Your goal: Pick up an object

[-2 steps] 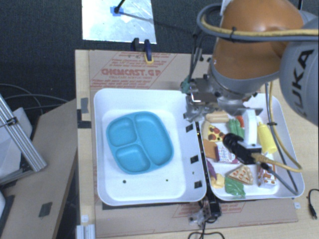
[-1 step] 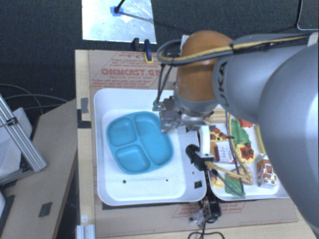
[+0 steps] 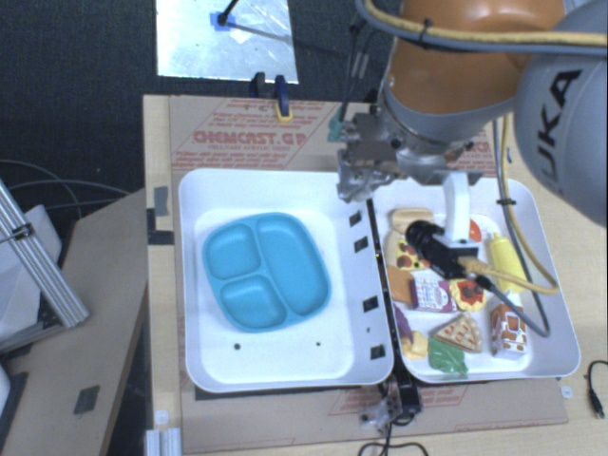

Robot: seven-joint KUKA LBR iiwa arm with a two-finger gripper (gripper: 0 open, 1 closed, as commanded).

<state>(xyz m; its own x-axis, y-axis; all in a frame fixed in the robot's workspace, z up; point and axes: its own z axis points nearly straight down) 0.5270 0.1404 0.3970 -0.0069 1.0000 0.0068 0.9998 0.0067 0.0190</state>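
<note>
My gripper [image 3: 357, 180] hangs over the back end of the wall between the two bins, and nothing shows in its grasp. The right bin [image 3: 556, 297] holds several toy foods. Among them are a yellow bottle [image 3: 503, 259], a pizza slice [image 3: 461, 332], a green piece [image 3: 445, 357], a purple and white carton [image 3: 432, 294] and a red and white box [image 3: 508, 331]. A tan piece [image 3: 410, 218] lies closest to the gripper, slightly right of and in front of it. The arm hides the bin's back right part.
A blue divided plate [image 3: 266, 269] lies in the left bin [image 3: 204, 350]. Cardboard [image 3: 247, 136] borders the bins at the back, with a clamp [image 3: 281, 98] on its far edge. A metal frame [image 3: 38, 274] stands off the bench to the left.
</note>
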